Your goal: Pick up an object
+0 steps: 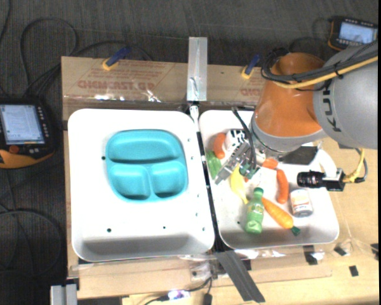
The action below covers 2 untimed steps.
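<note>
On the tan worktop [359,224] two shallow white plastic bins sit side by side; the left bin [89,234] holds a turquoise plastic plate with three compartments [146,164], lying flat near its middle. The grey arm with an orange band [292,107] reaches over the right bin [324,230]; its gripper [232,166] hangs low in the bin's left half, and I cannot tell whether it is spread or pressed together, nor whether it grasps anything. The loose things all lie in the right bin: a rounded orange piece [219,143] and a green oblong piece [213,165] along the left wall, just beside the gripper; a yellow banana-shaped toy [237,187] just below it; a green plastic bottle [255,213] touching an orange toy carrot [278,213] near the front; a small orange-red stick-shaped piece [282,182]; a small white jar with a red band [300,203] to the carrot's right.
</note>
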{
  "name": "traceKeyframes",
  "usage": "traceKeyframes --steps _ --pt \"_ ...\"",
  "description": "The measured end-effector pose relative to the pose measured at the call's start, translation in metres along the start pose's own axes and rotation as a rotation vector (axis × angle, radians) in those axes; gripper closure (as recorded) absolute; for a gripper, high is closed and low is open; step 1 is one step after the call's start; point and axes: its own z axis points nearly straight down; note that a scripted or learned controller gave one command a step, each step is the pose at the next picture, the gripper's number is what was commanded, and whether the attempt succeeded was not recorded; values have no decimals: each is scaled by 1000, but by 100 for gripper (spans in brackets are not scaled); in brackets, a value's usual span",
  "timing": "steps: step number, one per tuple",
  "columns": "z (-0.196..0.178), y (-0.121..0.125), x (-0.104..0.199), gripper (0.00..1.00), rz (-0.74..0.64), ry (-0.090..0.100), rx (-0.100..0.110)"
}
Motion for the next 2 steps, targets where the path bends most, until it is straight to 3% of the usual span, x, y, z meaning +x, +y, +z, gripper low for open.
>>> traceKeyframes --steps 1,2 --pt "-133 13 12 100 -10 -2 -1" --pt "-90 2 55 100 4 0 2"
